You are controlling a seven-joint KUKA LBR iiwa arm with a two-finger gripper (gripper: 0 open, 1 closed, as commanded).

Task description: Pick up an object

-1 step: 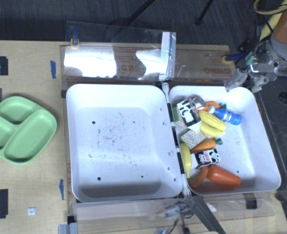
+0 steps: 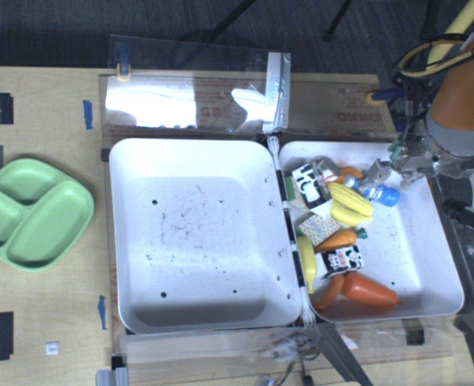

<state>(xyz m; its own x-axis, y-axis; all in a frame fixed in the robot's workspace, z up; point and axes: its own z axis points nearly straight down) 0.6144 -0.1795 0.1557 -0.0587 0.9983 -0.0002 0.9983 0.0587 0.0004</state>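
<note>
White plastic bins sit side by side on the counter [image 2: 43, 95], and the arm [image 2: 460, 111] reaches over the right bin [image 2: 430, 248] from the counter's right edge. The gripper [image 2: 391, 173] hangs low near that bin's far edge, just above a blue bottle [image 2: 381, 195]; whether it is apart or together cannot be told from this angle, and nothing can be seen clamped in it.

Most objects crowd the right bin's left side. A yellow corn cob [image 2: 351, 203] lies just left of the bottle, beside a black and white box [image 2: 307, 185]. Nearer the front come a carrot [image 2: 337, 240], a patterned sponge [image 2: 319, 227] and a banana [image 2: 307, 262] along the left wall. A large orange pepper [image 2: 369, 290] rests near the front edge (a small printed card [image 2: 343, 259] lies just behind it).

A green divided plate [image 2: 32, 213] sits near the counter's left edge, well apart from the left bin [image 2: 196, 223]. A clear plastic sheet [image 2: 196, 95] stands behind that bin.
</note>
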